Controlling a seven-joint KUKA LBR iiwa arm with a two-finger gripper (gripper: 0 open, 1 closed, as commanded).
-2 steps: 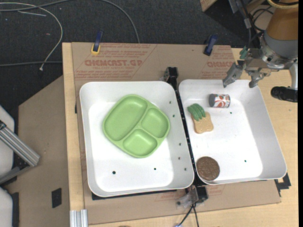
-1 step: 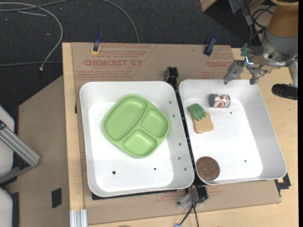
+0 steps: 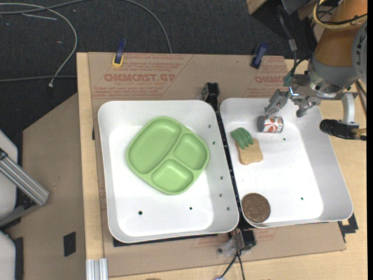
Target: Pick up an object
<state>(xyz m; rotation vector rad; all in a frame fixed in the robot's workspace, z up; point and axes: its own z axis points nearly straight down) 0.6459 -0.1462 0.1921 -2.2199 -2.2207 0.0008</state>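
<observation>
The gripper [image 3: 289,102] hangs over the far part of the right bin [image 3: 315,179]. Its two fingers are spread wide apart, and nothing is between them. A small red and white can [image 3: 271,124] lies on its side just below the left finger; whether they touch cannot be told. Near the can lie a green toy [image 3: 241,136] and a tan biscuit [image 3: 250,154], touching each other. A brown round disc [image 3: 256,207] rests at the near left corner. The left bin [image 3: 116,203] holds a green divided plate [image 3: 168,154].

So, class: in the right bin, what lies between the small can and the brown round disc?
The green-topped tan toy, seen in the camera view, between the can and the disc.
</observation>
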